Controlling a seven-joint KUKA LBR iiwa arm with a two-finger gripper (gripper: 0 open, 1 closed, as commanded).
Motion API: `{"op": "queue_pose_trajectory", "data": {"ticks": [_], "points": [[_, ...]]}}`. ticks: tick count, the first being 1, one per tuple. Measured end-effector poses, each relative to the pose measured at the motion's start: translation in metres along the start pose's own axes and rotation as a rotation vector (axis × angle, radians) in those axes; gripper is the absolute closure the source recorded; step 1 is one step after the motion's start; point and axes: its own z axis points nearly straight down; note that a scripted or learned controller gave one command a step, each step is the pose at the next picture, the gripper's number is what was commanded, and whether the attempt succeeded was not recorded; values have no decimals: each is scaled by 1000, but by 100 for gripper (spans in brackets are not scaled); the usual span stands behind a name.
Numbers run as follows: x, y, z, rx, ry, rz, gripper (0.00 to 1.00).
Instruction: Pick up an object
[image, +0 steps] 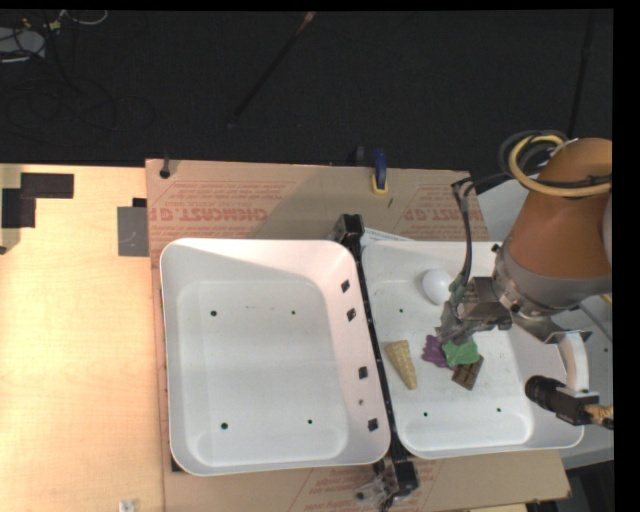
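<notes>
Lettering in red print on brown cardboard sheet (250, 200) beneath both bins: two runs along far edge, upside down from camera view, too blurred to read with certainty. Blue clamp (379, 172) fixed at far edge of same sheet.

Grey arm with orange band (565, 220): entering from right, wrist bent downward over right shallow white bin (480, 440). Tool (463, 325): pointed down, low over middle of right bin, directly above small cluster of objects. Tool opening: cannot tell; grip on any object not confirmable.

Cluster, all in right bin:
- Green crumpled piece (462, 353): just under tool.
- Purple irregular piece (433, 350): against left side of green piece.
- Brown rectangular block (467, 375): against near side of green piece.

Tan cone (402, 362): left of cluster, apart, tip toward near rim. White round ball (435, 285): beyond cluster, toward far wall.

Left shallow white bin (260, 380): alongside, on pale wooden surface (70, 350).
</notes>
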Motion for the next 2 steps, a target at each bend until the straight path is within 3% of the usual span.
{"op": "queue_pose_trajectory", "data": {"ticks": [1, 2], "points": [[-92, -24, -6, 3, -4, 10, 100], [-155, -27, 95, 8, 0, 6, 100]]}}
